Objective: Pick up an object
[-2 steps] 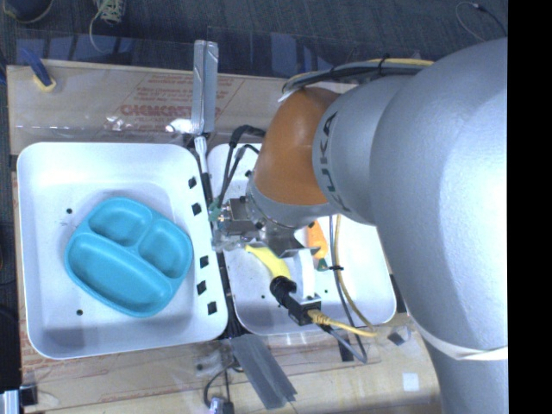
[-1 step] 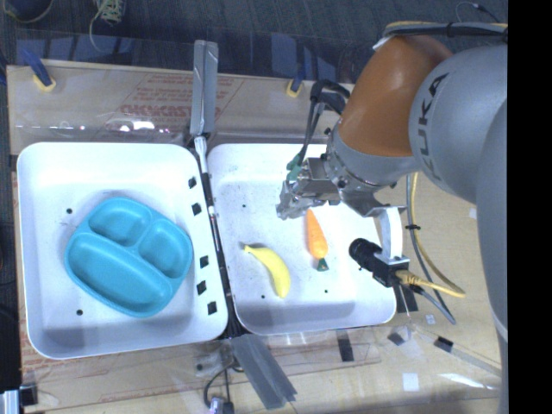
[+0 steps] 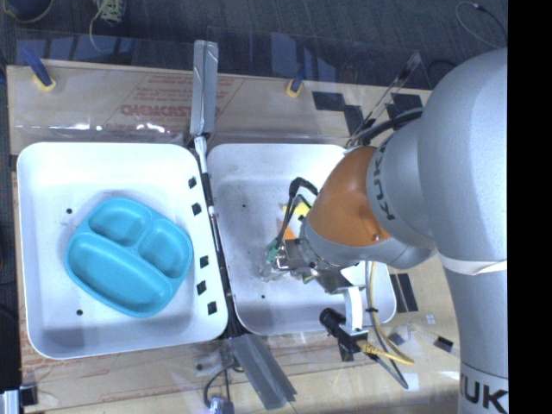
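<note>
The arm reached in low over the right bin (image 3: 250, 309), its gripper (image 3: 278, 261) down near the bin's floor, mostly hidden under the wrist, so I could not tell its state or whether it had anything. A small yellowish object (image 3: 293, 221) lay just beside the wrist, partly covered. The blue divided plate (image 3: 129, 255) sat in the left bin (image 3: 39, 317), well apart. To do this step well, the gripper should probably centre over the small object, close squarely, then lift straight, clear of the bin wall.
</note>
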`<action>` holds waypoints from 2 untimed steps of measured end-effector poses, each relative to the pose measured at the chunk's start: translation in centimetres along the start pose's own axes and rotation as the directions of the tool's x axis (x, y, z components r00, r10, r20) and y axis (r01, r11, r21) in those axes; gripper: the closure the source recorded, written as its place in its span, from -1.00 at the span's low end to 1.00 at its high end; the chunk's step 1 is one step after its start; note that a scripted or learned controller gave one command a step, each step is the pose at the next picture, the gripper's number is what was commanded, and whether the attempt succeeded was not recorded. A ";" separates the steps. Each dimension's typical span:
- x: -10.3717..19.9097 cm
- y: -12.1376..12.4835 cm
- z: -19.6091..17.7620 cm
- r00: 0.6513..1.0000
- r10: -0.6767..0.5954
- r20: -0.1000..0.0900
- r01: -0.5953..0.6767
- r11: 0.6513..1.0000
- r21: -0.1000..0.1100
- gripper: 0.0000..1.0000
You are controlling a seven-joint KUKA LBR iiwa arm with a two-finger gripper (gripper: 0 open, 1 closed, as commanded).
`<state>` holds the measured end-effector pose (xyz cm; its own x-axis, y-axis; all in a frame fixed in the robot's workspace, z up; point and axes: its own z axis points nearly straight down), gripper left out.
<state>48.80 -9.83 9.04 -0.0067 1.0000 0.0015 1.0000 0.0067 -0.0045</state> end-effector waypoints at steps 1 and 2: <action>-2.1 4.1 -22.0 1.000 0.000 0.001 0.000 1.000 -0.004 1.00; -7.1 10.0 -9.4 1.000 0.000 0.001 0.000 1.000 0.001 1.00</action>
<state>58.93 -16.86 18.42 -0.0069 1.0000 0.0006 1.0000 0.0069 -0.0056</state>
